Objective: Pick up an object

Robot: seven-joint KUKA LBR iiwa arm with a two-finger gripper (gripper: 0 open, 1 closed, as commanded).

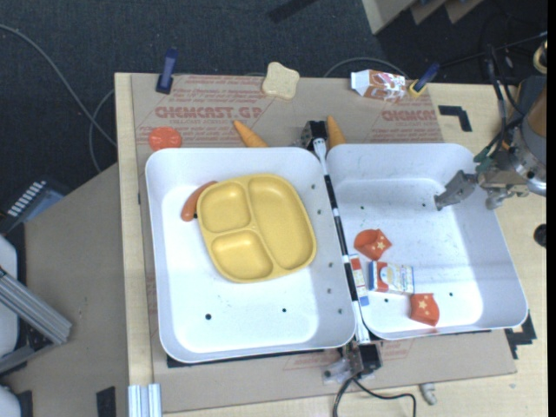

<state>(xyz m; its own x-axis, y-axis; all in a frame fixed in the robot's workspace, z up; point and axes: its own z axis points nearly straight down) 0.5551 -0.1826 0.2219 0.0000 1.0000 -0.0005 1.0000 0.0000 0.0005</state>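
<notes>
The right bin [452,168] holds a red strawberry-like piece [372,243], a small white and red carton [393,278] and another red piece [424,308], all near its left and front side. My gripper [472,196] hangs over the bin's right back part, open, with nothing between its fingers. It is well apart from the three objects, up and to their right. In the left bin [174,259] lies a yellow divided plate [256,227], with an orange-red sausage [189,205] tucked at its left edge.
Behind the bins on the cardboard lie a bread slice [280,79], a small milk carton [379,83], a carrot [249,134], a red disc [164,137] and a blue clip [167,70]. A black divider [334,224] runs between the bins.
</notes>
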